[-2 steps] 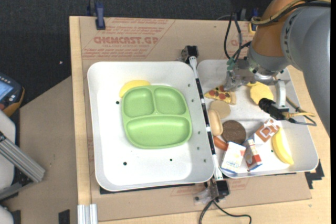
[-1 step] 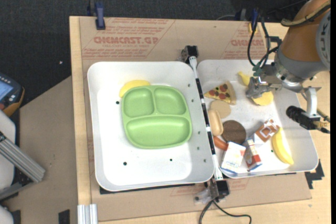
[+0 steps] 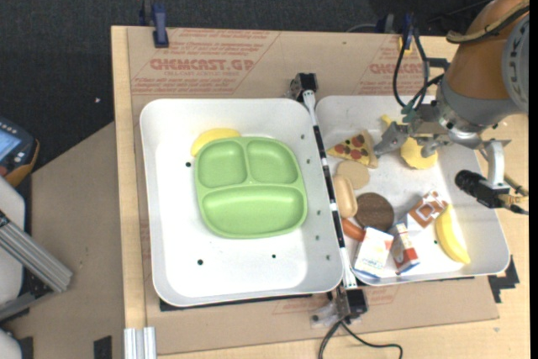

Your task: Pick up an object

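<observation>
While the arm's wrist hangs over the right bin [image 3: 496,261], we see the gripper [image 3: 409,139] with fingers spread on either side of a yellow toy [image 3: 419,155], touching or just above it. Beyond the toy from the gripper lies a pizza slice [image 3: 353,149]. The wrist hides the toy's far side.

Divided tray [image 3: 250,187] lies in left bin [image 3: 168,265]. Right of tray, in right bin [image 3: 492,252]: pizza slice [image 3: 353,149], cookie [image 3: 375,210], banana [image 3: 452,237]. Claw [image 3: 409,139] further right, behind cookie.
</observation>
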`<action>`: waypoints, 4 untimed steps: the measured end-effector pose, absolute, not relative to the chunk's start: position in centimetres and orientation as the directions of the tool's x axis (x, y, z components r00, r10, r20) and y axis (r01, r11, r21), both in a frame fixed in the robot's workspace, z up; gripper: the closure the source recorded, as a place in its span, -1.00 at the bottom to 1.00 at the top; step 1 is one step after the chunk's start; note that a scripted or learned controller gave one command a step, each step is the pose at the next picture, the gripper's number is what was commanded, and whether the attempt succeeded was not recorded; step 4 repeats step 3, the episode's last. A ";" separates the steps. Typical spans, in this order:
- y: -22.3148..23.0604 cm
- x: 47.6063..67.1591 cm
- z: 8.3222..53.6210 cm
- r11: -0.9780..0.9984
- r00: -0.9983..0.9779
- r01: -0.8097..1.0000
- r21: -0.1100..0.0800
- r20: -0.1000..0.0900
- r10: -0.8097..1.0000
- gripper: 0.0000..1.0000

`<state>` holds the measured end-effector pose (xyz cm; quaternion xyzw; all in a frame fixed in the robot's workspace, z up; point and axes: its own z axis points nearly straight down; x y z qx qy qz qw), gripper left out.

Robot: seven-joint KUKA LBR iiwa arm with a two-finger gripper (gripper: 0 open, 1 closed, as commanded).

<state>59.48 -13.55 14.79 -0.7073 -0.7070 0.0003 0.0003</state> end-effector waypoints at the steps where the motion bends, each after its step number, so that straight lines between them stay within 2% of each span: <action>1: -18.2 65.0 8.2 0.000 0.000 1.000 0.005 -0.003 1.000 -1.00; 2: -18.0 64.9 9.5 0.001 -0.001 1.000 0.003 -0.002 1.000 1.00; 3: -11.0 64.9 8.5 0.005 -0.005 1.000 -0.003 0.001 1.000 1.00; 4: -11.0 64.9 8.5 0.005 -0.005 1.000 -0.003 0.001 1.000 1.00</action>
